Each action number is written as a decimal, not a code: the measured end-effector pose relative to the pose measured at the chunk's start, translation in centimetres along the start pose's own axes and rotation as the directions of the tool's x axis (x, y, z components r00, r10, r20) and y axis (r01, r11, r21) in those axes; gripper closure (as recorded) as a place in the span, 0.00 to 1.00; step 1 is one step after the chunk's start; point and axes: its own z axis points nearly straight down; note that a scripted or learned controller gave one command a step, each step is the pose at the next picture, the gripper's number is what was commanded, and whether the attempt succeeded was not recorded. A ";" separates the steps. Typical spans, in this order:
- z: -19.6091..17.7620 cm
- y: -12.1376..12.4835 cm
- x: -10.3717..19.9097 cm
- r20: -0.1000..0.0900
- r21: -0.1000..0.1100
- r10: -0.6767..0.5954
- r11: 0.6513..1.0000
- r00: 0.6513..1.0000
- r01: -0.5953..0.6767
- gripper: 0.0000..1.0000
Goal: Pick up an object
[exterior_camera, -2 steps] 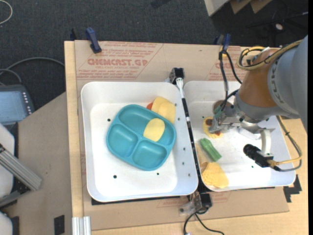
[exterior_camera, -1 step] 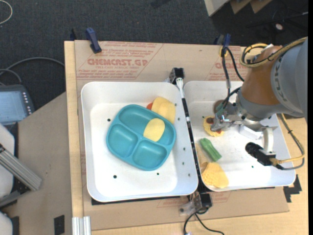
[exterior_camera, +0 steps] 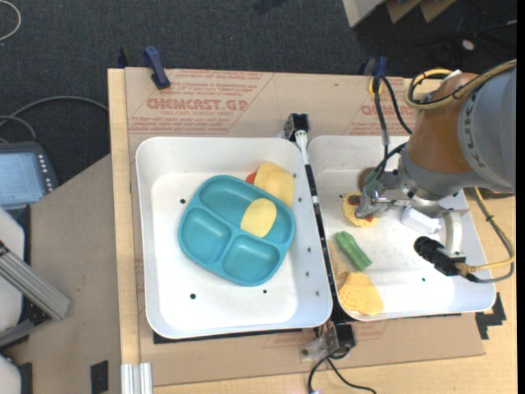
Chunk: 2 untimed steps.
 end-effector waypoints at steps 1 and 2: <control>-1.0 0.1 0.0 0.001 -0.002 -0.001 1.000 1.000 0.001 1.00; -2.0 0.1 0.0 0.002 -0.003 -0.001 1.000 1.000 0.001 1.00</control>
